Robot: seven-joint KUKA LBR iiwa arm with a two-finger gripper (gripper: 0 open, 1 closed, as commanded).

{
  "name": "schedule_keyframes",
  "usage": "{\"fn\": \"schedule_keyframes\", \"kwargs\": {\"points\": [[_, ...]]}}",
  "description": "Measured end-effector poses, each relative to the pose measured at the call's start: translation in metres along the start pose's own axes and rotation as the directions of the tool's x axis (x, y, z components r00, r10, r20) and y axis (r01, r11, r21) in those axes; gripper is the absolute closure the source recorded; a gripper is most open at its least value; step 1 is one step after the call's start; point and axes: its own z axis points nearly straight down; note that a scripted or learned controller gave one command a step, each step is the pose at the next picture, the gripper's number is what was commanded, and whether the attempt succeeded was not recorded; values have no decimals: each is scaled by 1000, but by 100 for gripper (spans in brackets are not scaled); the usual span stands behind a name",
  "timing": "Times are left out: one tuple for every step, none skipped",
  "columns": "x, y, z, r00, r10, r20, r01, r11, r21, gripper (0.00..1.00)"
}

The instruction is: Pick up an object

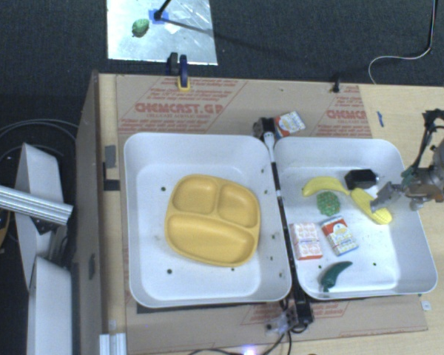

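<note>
Yellow tray (211,220) in left bin (144,272)

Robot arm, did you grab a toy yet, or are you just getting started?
Nothing is picked up yet. The banana, green ball, black block, two small boxes and green pepper all lie in the right bin. In hand: the gripper sits at the right side of that bin, right by a yellow piece. Left to do: close on something and lift it.
</note>
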Motion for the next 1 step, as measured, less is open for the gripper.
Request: {"fn": "schedule_keyframes", "kwargs": {"points": [[60, 57, 97, 1000, -1, -2, 1, 1000, 3, 0]]}}
